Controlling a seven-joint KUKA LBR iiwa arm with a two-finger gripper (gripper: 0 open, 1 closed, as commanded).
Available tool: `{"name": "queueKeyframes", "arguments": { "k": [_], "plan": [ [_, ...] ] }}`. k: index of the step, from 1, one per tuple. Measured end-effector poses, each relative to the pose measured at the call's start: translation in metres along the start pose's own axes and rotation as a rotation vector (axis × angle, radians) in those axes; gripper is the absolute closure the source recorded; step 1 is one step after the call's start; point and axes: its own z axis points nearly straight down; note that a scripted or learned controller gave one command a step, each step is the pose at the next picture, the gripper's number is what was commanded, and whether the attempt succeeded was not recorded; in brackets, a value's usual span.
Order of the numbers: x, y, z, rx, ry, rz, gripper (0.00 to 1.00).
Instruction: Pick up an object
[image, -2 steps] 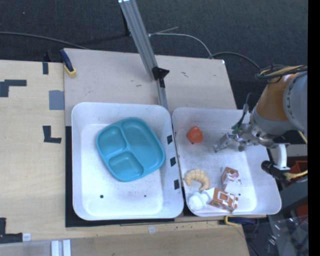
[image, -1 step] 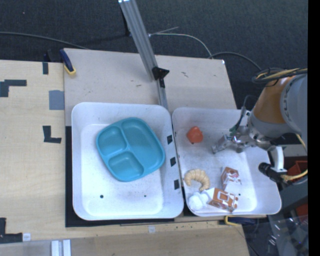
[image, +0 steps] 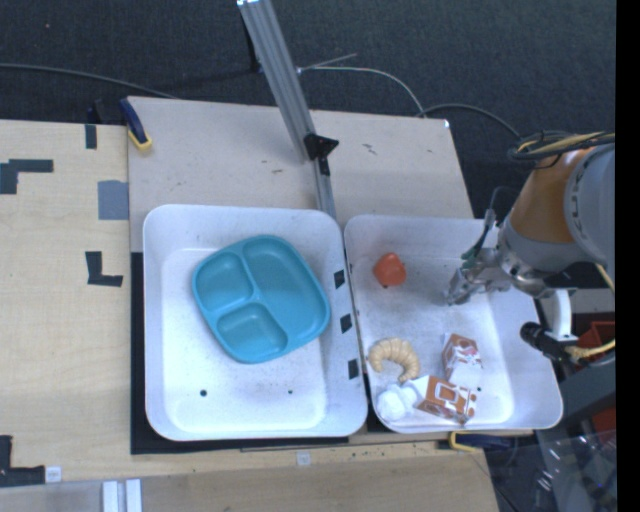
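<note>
From above, a pale wooden bench (image: 60, 300) carries two shallow white bins side by side. The left bin (image: 165, 400) holds a blue divided plate (image: 262, 297). The right bin (image: 520, 405) holds a small red-orange object (image: 389, 269) toward its far left, a croissant (image: 396, 354), a white lump (image: 396, 402) and two red-and-white cartons (image: 455, 378) along its near side. The grey arm reaches in from the right, its hand (image: 462, 287) low over the right bin's far right part. Whether the hand is open or closed cannot be told, and nothing visibly sits in it. The red-orange object lies to the hand's left, nearby; the cartons lie nearer the viewer. Either looks a likely target.
</note>
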Motion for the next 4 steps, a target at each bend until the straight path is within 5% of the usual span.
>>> {"name": "queueKeyframes", "arguments": {
  "k": [2,4],
  "plan": [
    [0.000,0.006,-0.096,-0.007,-0.001,0.000,1.00],
    [0.094,0.033,-0.097,-0.002,0.002,-0.004,1.00]
  ]
}}
